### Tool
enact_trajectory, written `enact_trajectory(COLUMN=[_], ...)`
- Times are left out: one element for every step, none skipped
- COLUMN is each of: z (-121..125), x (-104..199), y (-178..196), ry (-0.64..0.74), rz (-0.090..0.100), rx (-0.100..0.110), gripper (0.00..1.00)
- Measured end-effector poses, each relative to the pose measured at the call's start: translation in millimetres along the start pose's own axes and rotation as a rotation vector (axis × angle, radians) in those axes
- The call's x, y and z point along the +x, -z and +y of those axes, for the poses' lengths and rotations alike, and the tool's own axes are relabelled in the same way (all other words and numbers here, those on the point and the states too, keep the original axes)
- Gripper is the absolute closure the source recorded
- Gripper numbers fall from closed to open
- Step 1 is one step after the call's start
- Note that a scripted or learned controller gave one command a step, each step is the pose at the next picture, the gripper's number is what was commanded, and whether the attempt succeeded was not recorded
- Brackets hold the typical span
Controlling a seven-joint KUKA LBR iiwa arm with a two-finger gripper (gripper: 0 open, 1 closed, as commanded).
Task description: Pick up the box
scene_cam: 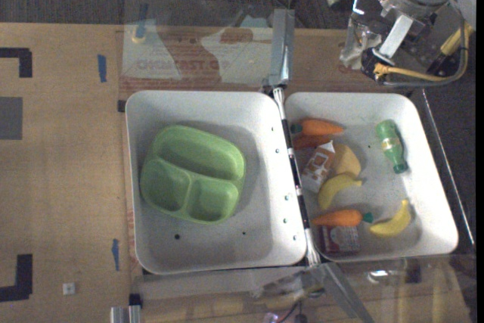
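Note:
A small white and brown box [318, 166] lies tilted at the left side of the right bin [435, 163], just below an orange carrot [321, 127] and touching a yellow piece [347, 159]. A flat dark red packet [342, 238] lies at that bin's front edge. My gripper [361, 55] hangs above the bench behind the right bin's far rim, well apart from the box and higher than it.
The right bin also holds a green bottle [392, 145], two bananas [338, 188] [394, 221] and a second carrot [339, 218]. A green divided plate [193, 173] lies in the left bin [144, 238]. A metal bar [280, 49] runs between the bins at the back.

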State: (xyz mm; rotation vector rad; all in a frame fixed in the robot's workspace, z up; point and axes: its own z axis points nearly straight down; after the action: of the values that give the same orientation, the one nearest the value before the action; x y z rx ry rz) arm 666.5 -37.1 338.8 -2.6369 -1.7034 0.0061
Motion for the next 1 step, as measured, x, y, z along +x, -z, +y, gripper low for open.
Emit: enact_trajectory(z=[19.7], x=[-43.8], y=[97.1], ry=[-0.1], rz=[0.002], rx=[-0.005], gripper=[1.0])
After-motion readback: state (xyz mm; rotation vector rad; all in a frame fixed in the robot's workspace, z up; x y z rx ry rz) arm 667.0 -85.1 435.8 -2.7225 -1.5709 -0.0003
